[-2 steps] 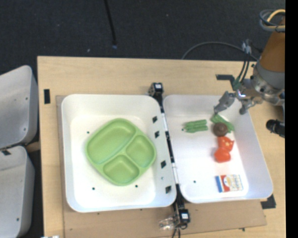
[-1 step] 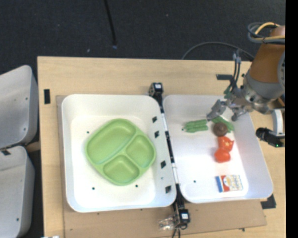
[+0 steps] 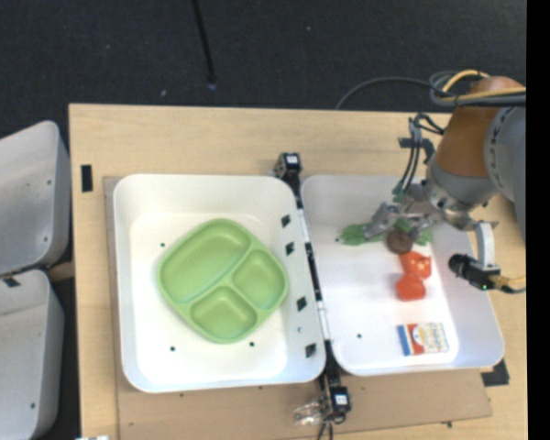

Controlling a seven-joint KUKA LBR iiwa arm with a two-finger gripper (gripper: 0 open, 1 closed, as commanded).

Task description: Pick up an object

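Reaching in from the right, I held my jaws (image 3: 399, 230) low over the far part of the right bin (image 3: 367, 337), just above a small brown thing (image 3: 400, 241) and some green bits (image 3: 354, 235) (I cannot tell if my jaws were open or closed). I think I hung there because those were the nearest things to grab. An orange toy (image 3: 413, 276) lay just beside, and a little card (image 3: 423, 338) near the front. The green plate (image 3: 222, 280) sat in the left bin (image 3: 137, 337).

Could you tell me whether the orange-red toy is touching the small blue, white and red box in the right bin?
Apart. In the camera view, bare white bin floor shows between the orange-red toy and the small box.
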